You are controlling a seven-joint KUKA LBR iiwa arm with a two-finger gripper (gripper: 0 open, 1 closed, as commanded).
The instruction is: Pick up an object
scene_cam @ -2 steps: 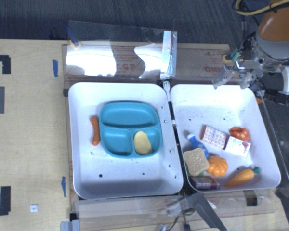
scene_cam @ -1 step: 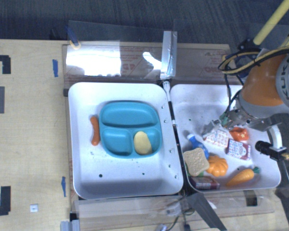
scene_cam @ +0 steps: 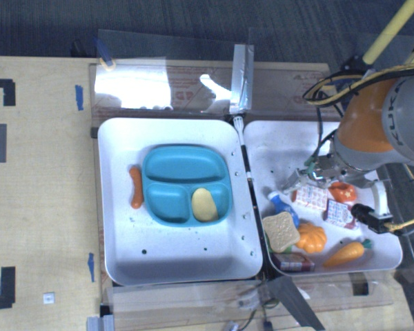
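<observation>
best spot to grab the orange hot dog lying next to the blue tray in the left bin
Grip the hot dog across its narrow middle, coming straight down from above. It lies flat on the left bin floor, long and thin, running roughly front to back. The blue tray sits close on one long side, so one of the fingers would likely have to slip into that narrow gap.

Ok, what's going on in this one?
The arm reaches into the right bin, its gripper low over a pile of toy food: a bread slice, a carrot, a tomato. Nothing is visibly lifted yet. The left bin holds a blue tray with a yellow piece in it and a hot dog beside it.
</observation>
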